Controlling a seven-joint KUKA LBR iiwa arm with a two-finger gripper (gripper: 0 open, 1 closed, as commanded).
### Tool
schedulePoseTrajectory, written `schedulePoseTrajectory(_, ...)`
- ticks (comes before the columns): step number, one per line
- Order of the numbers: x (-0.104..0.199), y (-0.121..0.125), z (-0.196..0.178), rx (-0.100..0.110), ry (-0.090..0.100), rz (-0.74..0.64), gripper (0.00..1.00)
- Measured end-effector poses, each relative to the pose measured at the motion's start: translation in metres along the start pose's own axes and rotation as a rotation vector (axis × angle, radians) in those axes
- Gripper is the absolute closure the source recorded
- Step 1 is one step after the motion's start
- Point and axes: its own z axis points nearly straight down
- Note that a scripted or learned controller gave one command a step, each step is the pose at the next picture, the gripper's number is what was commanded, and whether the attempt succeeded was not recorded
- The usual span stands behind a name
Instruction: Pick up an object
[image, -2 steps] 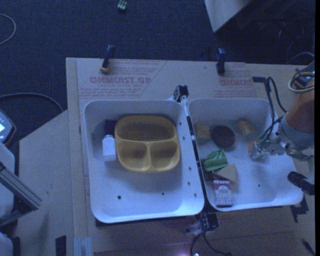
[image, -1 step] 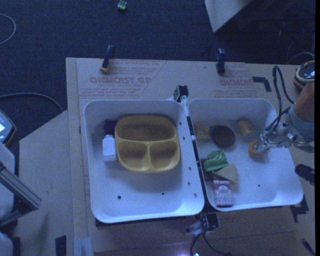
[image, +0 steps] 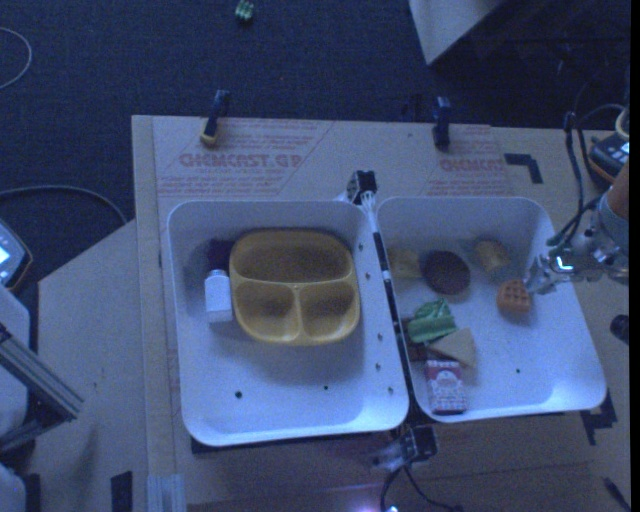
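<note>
Waffle (image: 514, 297) lies just beside gripper (image: 541, 281), brown patty (image: 445, 271) nearby

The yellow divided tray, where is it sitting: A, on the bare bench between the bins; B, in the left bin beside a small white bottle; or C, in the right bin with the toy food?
B: the yellow divided tray lies in the left bin, with the small white bottle beside its left edge.

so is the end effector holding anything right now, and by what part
Cannot be told. The end effector sits over the right bin's right rim, just right of the waffle piece, with nothing visibly in it, but it is too blurred.
</note>
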Motion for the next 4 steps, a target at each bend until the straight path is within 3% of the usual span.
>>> schedulePoseTrajectory(1,-0.001,0.002,-0.046,-0.001,0.0,0.0,1.0)
schedulePoseTrajectory(4,0.15,-0.001,-0.051,0.008,0.006,-0.005,1.0)
